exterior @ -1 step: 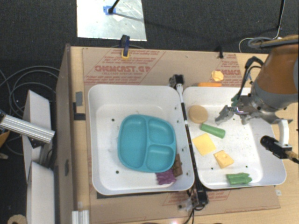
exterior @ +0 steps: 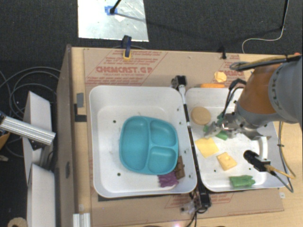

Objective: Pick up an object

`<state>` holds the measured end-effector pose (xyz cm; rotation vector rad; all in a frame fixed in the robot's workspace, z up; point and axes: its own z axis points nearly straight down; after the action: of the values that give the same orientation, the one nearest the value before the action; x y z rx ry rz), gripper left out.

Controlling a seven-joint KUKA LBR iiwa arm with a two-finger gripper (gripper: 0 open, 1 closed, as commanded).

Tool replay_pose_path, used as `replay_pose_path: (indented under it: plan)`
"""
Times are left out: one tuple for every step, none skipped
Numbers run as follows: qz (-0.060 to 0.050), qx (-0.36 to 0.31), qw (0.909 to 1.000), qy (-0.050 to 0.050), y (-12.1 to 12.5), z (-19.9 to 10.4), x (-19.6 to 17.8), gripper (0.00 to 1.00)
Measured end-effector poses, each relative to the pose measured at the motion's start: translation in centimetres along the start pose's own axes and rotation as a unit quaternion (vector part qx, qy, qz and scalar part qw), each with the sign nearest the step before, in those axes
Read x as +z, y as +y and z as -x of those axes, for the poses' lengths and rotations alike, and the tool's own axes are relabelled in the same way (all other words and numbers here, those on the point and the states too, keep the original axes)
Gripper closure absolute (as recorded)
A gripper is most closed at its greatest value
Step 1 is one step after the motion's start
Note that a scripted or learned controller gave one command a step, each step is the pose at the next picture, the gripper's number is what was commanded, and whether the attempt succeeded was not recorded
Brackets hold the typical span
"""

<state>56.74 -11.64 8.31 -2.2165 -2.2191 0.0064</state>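
My gripper hangs low in the right bin, near its middle. A small green piece lies right under and beside the gripper, partly covered by it. Left of the gripper sits a round tan cookie. Just in front of it lies a flat yellow cheese slice, with a smaller yellow wedge to that slice's right. A green block rests near the bin's front edge. An orange piece lies at the bin's back rim.
The left bin holds a teal divided plate; a purple piece and a brown piece lie at its front right. A yellow item lies on the cardboard behind the right bin.
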Motion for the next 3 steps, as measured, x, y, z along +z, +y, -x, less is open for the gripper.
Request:
replay_pose_path:
  plan:
    - [0.007, -0.003, 1.0000, -0.001, 6.4, 0.5, -0.3, 0.00]
    - [0.002, 0.000, 1.0000, 0.000, 2.4, -0.6, -0.1, 0.00]
    - [0.005, 0.000, 1.0000, -0.001, 2.6, -0.6, -1.3, 1.00]
